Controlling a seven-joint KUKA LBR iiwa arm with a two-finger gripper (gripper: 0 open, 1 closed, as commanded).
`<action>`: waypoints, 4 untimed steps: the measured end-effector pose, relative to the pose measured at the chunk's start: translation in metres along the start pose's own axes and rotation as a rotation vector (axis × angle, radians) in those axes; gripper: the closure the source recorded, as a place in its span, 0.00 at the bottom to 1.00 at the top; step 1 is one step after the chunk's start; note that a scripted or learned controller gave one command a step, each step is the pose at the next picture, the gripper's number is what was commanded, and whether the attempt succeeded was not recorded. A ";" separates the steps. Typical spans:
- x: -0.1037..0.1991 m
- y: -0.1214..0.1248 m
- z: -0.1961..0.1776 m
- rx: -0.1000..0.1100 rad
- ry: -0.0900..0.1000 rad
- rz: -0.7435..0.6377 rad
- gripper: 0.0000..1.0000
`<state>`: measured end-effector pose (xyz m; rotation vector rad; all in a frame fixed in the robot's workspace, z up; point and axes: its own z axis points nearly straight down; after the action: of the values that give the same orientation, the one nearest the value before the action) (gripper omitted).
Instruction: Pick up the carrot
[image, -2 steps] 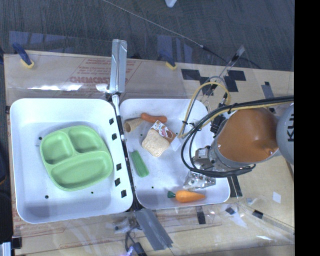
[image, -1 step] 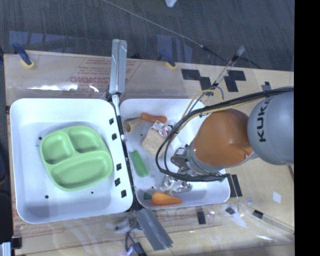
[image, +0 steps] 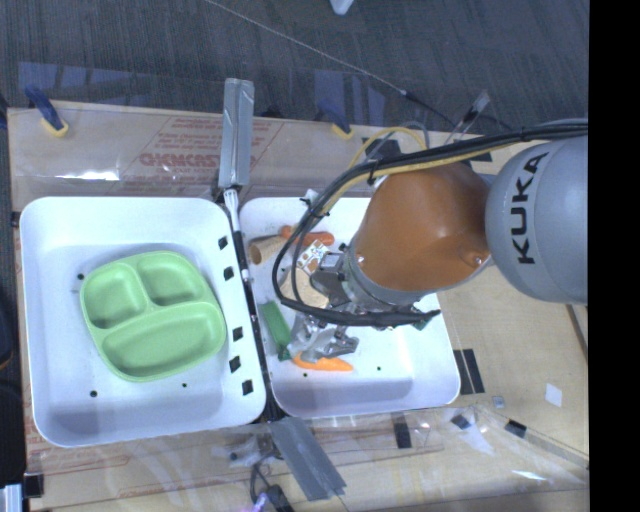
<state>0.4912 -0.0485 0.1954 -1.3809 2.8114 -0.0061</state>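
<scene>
Dark ribbed flooring is seen beyond a pale wooden table (image: 520, 350) covered with clear plastic sheeting, on which two shallow white bins are set side by side, touching along a taped seam. One green divided plate (image: 152, 313), with three compartments, is laid in the left bin (image: 50, 300). Much of the right bin (image: 420, 380) is hidden by the arm's orange band (image: 420, 230) and grey body, which are cut off at the right edge, so its far half cannot be fully read. The gripper (image: 325, 342) is lowered into the right bin near its front; it is partly covered by the wrist and black cables, and whether it is spread or closed cannot be told. One carrot (image: 326, 365) is seen lying flat on the bin floor just below the gripper, close to or touching its metal tip; nothing shows it to be grasped. One dark green elongated item (image: 275, 327) is laid beside the gripper, toward the left wall. Near the back of the bin, one orange-red item (image: 310, 240) and one brownish piece (image: 268, 248) are partly hidden and hard to identify.
</scene>
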 end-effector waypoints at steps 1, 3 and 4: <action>-0.071 0.046 0.003 -0.006 0.003 0.022 1.00; -0.167 0.045 0.100 -0.014 0.004 -0.649 1.00; -0.134 0.055 0.002 -0.005 0.002 -0.081 1.00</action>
<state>0.5296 0.0909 0.1938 -1.4954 2.7565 -0.0013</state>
